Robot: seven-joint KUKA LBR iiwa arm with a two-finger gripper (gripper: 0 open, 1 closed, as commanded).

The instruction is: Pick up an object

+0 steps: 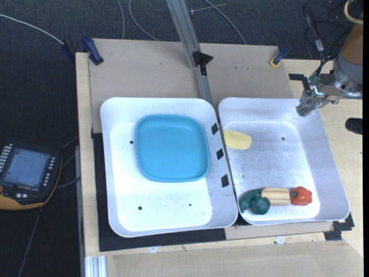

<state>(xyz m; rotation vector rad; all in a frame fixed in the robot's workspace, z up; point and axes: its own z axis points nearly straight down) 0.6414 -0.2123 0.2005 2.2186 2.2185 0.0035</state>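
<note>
**Gripper parked over the right bin's far corner, nothing picked yet**

The gripper [307, 105] hangs at the upper right corner of the right bin [323, 154], about 1 o'clock from that bin's middle, and holds nothing. Whether its fingers are apart or together cannot be told; the tip is small and dark against the rim.

The step in hand looks like the approach: no object has been reached, and the pickable things lie well apart from the gripper. Three sit in a row along the bin's near edge, around 6 o'clock from its middle: a green piece [255, 203], a tan stick [275, 196] and a red piece [300, 195], each touching or nearly touching its neighbour. A yellow piece [237, 139] lies alone by the bin's left wall, at 9 to 10 o'clock. The left bin [115, 172] carries a blue plate [172, 148].

The stick is the one with a clear long axis: it runs from 9 to 3 o'clock, one end against the green piece, the other pointing at the red one. The yellow piece also lies broadly 9 to 3, its narrower end toward 3.

Next, the arm would have to travel toward 7 or 8 o'clock and descend. For the stick, the fingers should close across its short side, on a 12 to 6 line; crowding by its neighbours makes the lone yellow piece the easier target.
</note>
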